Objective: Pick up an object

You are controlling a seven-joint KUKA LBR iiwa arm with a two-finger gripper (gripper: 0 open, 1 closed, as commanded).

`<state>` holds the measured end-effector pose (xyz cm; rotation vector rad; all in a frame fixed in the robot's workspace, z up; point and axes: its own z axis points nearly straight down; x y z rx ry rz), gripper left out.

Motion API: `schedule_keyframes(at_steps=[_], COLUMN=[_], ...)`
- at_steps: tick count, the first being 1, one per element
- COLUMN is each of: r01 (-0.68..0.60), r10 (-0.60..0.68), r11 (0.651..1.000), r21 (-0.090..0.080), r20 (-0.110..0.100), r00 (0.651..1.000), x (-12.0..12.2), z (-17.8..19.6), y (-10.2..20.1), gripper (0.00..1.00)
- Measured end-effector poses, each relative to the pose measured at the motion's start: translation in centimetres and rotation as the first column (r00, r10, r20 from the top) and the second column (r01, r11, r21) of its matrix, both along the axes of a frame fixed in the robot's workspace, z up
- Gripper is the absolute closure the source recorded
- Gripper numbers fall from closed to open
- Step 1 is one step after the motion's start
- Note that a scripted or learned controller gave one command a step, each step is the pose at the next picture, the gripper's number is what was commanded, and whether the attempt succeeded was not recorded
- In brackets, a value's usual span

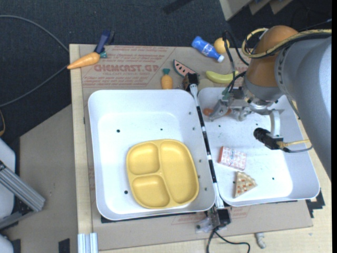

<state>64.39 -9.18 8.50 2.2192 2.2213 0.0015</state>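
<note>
Camera view: your end effector (230, 109) sits low over the far-left part of the right bin (303, 186). Whether it is spread or pressed together I cannot tell — the wrist and its cabling mask the tips.

A small orange-red item (209, 110) lies just beside the end effector, close against the bin's left wall; what it is I cannot say. In the near half of the same bin lie a pink-and-white packet (233, 158) and, just beside it, a pizza slice (244, 184), both well apart from the end effector. The left bin (105, 115) holds a yellow divided plate (161, 172). On the bench (131, 67) beyond the bins lie a banana (220, 77), a blue bottle (206, 48) and a carrot (84, 61).

Judgement: the orange-red item is the likely target. Centre over it before descending — the wall leaves little room on that side, so a finger may strike the rim or push the item away. Confirm it sits between the tips before lifting.
</note>
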Motion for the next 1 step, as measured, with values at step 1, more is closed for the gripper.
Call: schedule_keyframes(at_steps=[1], r01=[-0.001], r10=[0.001], r11=[1.000], r21=[0.002], r20=[-0.011], r00=[1.000], x=[2.07], z=[-0.17], y=[-1.90], gripper=[0.00])
